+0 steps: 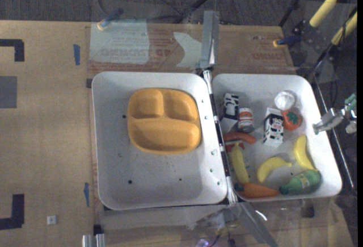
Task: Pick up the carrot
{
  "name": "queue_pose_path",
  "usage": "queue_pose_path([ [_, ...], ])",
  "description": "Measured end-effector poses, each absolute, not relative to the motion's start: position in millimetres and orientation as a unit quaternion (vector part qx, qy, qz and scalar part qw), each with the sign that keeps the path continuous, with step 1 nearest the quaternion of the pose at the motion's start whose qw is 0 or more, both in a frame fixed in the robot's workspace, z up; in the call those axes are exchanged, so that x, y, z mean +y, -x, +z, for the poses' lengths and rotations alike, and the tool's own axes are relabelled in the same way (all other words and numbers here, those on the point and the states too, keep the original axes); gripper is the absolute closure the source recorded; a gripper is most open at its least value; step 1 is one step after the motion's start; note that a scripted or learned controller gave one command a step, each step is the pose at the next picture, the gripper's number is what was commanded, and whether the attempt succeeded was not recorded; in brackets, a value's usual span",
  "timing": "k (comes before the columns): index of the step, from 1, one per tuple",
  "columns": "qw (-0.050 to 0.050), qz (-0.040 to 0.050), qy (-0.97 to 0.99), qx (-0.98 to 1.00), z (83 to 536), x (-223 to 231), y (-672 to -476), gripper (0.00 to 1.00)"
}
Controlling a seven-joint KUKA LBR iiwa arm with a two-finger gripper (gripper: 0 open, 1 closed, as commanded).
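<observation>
While the carrot lies at the near edge of the right bin, its long axis runs almost left-right, thick end left, tip right toward a green toy. Bananas lie just behind it. The tool hangs at the bin's right rim; open or closed, I cannot tell. The worktop is brown, the floor behind dark.

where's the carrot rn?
The carrot lies along the near edge of the right bin, just below a yellow banana and left of the green bottle.
</observation>
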State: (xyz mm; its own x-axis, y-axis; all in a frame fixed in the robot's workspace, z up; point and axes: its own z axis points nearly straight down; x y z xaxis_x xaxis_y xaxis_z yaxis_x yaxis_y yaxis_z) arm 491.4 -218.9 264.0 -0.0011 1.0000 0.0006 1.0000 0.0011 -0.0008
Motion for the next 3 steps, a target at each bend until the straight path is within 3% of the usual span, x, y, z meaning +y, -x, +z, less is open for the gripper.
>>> queue_pose_path([
  [1, 0.001, -0.0001, 0.568, -0.823, 163.5, -137.1, -518.0, 0.0],
  [2, -0.014, -0.0025, 0.485, -0.874, 112.8, -120.5, -537.1, 0.0],
  [3, -0.023, -0.0044, 0.486, -0.873, 126.7, -122.4, -541.2, 1.0],
])
